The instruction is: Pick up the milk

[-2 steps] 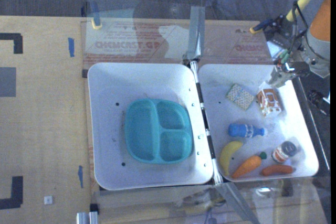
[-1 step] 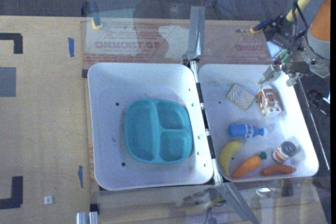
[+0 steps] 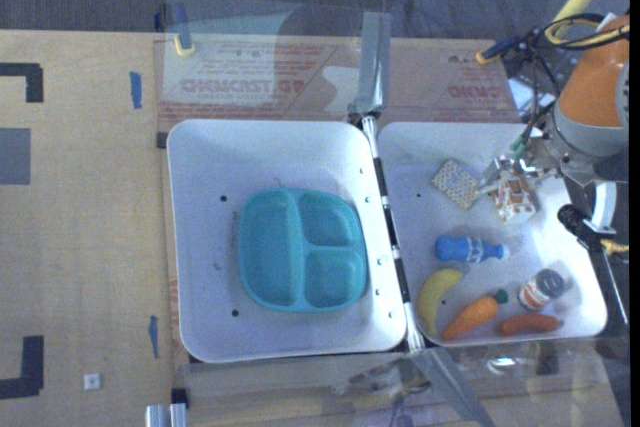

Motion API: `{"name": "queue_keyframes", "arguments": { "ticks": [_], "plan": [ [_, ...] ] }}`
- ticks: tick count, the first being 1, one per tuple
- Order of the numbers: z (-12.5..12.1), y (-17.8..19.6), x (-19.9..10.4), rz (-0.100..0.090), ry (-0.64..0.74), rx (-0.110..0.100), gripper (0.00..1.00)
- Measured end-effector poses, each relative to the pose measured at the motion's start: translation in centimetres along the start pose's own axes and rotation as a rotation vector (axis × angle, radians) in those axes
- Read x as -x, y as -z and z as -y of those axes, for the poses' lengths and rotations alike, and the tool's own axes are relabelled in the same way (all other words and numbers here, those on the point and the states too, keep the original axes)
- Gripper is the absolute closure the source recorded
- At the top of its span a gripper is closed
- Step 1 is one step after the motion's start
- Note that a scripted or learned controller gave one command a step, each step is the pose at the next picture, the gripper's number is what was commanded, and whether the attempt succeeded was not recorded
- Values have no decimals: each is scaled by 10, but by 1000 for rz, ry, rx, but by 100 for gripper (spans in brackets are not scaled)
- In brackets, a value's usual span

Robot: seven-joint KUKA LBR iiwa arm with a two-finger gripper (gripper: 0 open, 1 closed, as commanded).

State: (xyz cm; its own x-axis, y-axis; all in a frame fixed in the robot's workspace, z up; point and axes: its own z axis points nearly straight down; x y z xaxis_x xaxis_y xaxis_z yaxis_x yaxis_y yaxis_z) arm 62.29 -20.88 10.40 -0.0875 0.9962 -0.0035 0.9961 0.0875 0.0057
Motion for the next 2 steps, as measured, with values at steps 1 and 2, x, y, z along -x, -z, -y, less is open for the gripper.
{"name": "queue_keyframes", "arguments": {
  "ticks": [1,2],
  "plan": [
    [-1,11,0,1,1,1,100],
    [-36,69,-65,-3,-116,-6,100]
  ]
}}
